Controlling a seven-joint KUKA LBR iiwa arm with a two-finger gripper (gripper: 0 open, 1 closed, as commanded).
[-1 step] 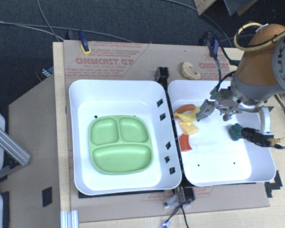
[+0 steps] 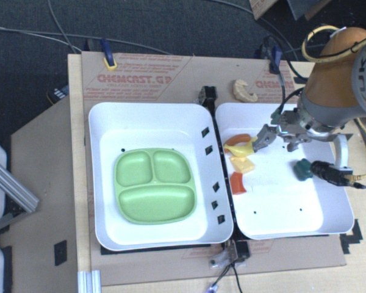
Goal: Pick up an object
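The right bin point(image 2: 293, 215) holds a small cluster near its left wall: an orange piece point(image 2: 236, 140), a yellow piece point(image 2: 243, 163) just under it, and a red piece point(image 2: 238, 184) below those. A dark green object point(image 2: 302, 169) lies apart near the bin's right side. My gripper point(image 2: 273, 135) hangs over the upper middle of this bin, just right of the orange and yellow pieces and up-left of the green object. I see nothing held in it.
The left bin point(image 2: 104, 133) carries a light green divided tray point(image 2: 154, 185). A beige curved object point(image 2: 244, 90) rests on the cardboard behind the right bin. A black divider point(image 2: 216, 157) with clips runs between the bins. Cables trail by the arm at right.
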